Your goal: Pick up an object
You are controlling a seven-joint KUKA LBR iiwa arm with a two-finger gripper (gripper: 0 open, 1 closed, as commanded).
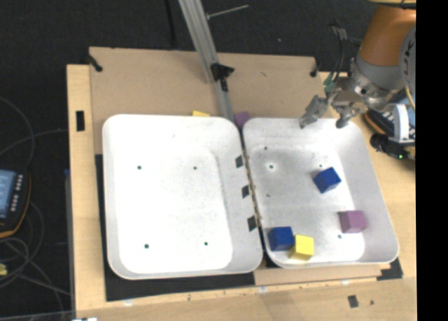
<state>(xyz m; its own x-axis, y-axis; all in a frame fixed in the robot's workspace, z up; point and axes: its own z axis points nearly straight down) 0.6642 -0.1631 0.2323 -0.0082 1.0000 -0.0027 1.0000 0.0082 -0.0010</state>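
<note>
Gripper (325, 114) hangs with fingers spread wide, holding nothing; below it a blue cube (326, 179) sits turned cornerwise (no long axis), plain and matte

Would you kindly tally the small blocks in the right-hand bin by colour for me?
Blue blocks: 2, one mid-bin and one at the near edge
Yellow block: 1
Purple block: 1
Total: 4, all in the right bin
</note>
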